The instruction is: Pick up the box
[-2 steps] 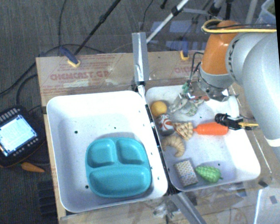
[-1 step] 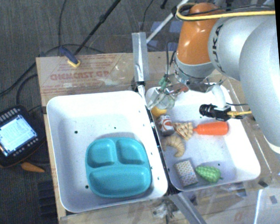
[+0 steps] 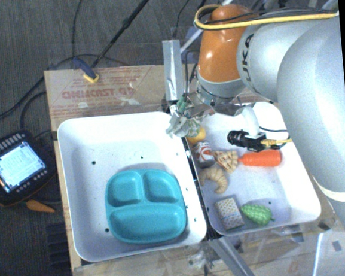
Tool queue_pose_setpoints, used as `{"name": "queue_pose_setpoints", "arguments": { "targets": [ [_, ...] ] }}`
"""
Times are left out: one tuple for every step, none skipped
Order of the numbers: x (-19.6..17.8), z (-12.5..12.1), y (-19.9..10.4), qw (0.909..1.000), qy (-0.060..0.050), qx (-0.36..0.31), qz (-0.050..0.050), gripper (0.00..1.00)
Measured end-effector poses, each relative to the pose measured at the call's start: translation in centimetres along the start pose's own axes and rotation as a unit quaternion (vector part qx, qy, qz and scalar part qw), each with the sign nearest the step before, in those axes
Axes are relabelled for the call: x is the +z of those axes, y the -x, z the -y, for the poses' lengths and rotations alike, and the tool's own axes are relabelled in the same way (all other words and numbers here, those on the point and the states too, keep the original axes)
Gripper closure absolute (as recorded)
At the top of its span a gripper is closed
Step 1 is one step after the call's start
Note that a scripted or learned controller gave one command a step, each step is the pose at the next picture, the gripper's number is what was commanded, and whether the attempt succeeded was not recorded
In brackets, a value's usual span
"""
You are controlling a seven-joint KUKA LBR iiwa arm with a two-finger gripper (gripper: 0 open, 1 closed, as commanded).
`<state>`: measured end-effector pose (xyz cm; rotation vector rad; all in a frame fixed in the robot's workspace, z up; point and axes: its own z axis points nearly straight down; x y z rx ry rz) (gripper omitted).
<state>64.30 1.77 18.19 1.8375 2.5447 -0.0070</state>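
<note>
Box (image 3: 229, 212) well below gripper (image 3: 180, 124)

Bench (image 3: 66, 83): a brown board with red lettering is seen at its rear left.
Left bin (image 3: 79, 172): white, shallow, set on the bench.
Right bin (image 3: 297, 195): white, placed just beside the left bin, their inner rims touching.

Grey arm (image 3: 311, 74) with orange band (image 3: 224, 40), yellow cable (image 3: 258, 17) looped above; black lettering, perhaps "KUKA".
</note>
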Motion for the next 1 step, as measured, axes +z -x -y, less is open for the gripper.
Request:
{"name": "queue_pose_setpoints", "arguments": {
  "targets": [
    [0.19, -2.11, -3.74, 0.9996, -0.002, -0.028, -0.001, 1.0]
  ]
}}
